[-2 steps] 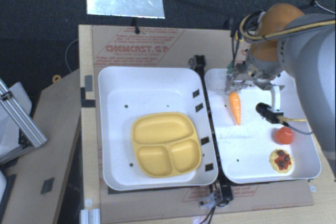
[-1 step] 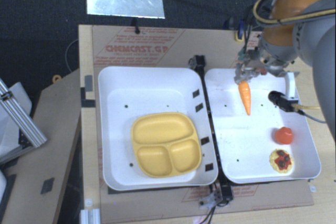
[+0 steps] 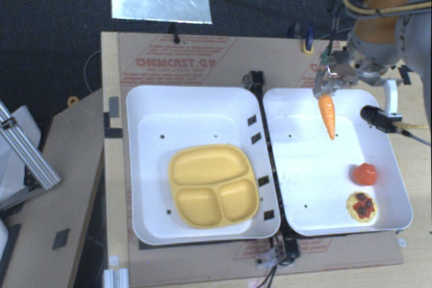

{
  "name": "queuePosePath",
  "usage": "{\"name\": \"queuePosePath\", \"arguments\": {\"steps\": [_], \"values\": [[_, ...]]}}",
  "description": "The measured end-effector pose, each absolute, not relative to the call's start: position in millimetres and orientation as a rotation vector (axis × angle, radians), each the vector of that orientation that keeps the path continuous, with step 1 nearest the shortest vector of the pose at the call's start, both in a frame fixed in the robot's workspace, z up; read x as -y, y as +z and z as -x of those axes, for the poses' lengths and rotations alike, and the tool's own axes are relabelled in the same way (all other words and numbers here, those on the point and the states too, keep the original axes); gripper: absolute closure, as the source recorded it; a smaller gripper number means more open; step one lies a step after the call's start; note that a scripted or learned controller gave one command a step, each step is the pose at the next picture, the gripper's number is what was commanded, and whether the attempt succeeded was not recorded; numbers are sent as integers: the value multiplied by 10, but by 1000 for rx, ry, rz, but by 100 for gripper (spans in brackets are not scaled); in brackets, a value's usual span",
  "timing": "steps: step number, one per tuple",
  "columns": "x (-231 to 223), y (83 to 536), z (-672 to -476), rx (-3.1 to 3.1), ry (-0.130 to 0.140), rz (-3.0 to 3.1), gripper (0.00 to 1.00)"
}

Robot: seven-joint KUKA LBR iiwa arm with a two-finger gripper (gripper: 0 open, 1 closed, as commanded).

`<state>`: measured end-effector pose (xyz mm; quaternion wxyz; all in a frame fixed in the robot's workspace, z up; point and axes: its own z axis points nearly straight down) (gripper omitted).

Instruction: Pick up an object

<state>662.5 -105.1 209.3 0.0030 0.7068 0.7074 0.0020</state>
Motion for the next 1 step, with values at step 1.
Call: {"name": "queuePosePath", "arguments": {"steps": [1], "values": [[1051, 2385, -6638, -2224, 5, -2213, 100]]}}
